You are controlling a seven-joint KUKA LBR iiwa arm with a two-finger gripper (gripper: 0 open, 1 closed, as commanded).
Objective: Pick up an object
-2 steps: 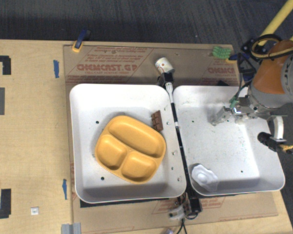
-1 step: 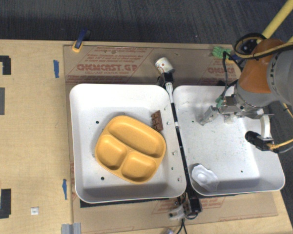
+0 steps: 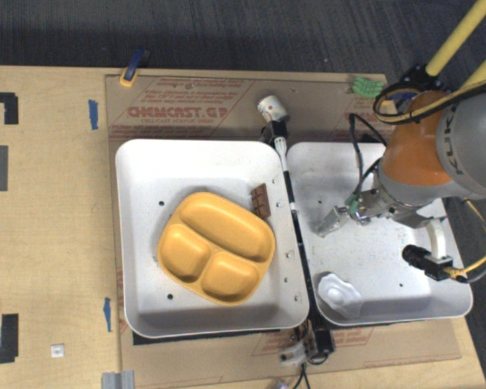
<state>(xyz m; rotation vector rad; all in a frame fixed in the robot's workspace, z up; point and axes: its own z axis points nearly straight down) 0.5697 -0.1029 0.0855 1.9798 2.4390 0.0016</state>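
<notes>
Two bins, claw [image 3: 330, 221] over right bin [image 3: 405, 294] mid-floor, w/ clear lid [image 3: 338, 292] by front-left corner

I see the sectioned tray [image 3: 217, 247] in the left bin [image 3: 138, 217]. Gripper [image 3: 328, 221] over the right bin [image 3: 437, 298], frame centre-right; cup [image 3: 338, 292] at that bin's lower left.

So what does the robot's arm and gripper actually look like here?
The arm is bulky and rounded, grey, with an orange band above the wrist. Black cables loop around it. The gripper is small, metallic grey, with a green spot near its base.
</notes>
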